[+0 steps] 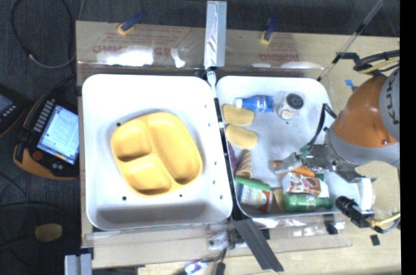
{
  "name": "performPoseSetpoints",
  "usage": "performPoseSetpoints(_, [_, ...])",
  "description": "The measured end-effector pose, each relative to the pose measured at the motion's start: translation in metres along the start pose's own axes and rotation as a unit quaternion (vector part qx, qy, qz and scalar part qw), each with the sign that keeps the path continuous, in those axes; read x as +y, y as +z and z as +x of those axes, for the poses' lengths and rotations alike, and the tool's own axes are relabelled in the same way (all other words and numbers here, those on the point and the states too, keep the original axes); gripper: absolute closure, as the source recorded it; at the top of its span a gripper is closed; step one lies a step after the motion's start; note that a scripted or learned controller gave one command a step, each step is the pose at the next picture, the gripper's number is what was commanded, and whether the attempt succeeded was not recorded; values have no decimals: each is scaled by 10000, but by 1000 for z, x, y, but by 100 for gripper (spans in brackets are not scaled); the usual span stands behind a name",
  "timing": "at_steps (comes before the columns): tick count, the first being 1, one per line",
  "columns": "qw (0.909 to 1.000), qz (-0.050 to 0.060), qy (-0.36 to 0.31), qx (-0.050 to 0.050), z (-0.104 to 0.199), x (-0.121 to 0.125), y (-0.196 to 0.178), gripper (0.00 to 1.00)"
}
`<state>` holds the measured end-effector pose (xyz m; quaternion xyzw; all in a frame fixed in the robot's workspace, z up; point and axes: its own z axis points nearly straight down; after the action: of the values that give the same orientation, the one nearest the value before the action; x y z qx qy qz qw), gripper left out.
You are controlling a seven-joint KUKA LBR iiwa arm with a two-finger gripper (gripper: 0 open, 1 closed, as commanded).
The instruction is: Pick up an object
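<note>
Orange-banded arm (367, 117) over right bin (312, 88), gripper (311, 166) low among clutter, jaw state cannot be told, snack packet (305, 184) just beneath it, green bottle (305, 203) beside the packet.

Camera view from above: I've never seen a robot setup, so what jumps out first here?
The big yellow divided tray lying alone in the left bin grabs the eye. Next comes the grey arm with its orange band, reaching from the right over the right bin, crowded with small groceries like a green bottle.
</note>
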<state>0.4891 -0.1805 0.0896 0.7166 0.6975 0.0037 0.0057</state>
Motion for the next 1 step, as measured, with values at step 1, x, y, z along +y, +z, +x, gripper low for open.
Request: performPoseSetpoints(1, [10000,-11,-13,18,1,3,-8,100])
